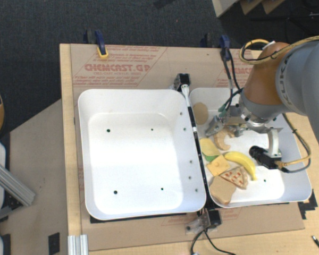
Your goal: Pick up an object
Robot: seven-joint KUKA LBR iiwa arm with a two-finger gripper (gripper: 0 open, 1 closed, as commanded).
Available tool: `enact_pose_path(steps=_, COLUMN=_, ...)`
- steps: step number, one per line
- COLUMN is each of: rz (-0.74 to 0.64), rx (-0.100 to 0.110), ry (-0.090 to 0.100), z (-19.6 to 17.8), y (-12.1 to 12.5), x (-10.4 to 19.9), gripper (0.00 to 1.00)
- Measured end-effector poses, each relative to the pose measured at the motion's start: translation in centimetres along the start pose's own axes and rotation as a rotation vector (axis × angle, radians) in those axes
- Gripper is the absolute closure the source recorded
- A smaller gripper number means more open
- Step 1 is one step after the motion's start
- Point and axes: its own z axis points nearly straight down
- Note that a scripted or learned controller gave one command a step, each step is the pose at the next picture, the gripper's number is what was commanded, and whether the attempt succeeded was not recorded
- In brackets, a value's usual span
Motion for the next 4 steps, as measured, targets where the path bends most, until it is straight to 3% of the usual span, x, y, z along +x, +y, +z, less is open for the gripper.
enact_pose_path(steps=1, rz=-0.004, rx=-0.014, ry=-0.004, z=-0.1, y=6.5, x=-0.7, gripper=0.0)
enact_pose_path(steps=2, rz=-0.005, rx=-0.003, ry=0.01, z=-4.8, y=6.5, x=8.4, gripper=0.0)
enact_pose_path(steps=3, rz=-0.011, rx=-0.015, ry=0.001, z=-10.4, y=6.8, x=19.5, gripper=0.0)
enact_pose_path(steps=4, rz=-0.004, rx=-0.024, ry=0.0, z=-26.6, y=6.8, x=19.9, gripper=0.0)
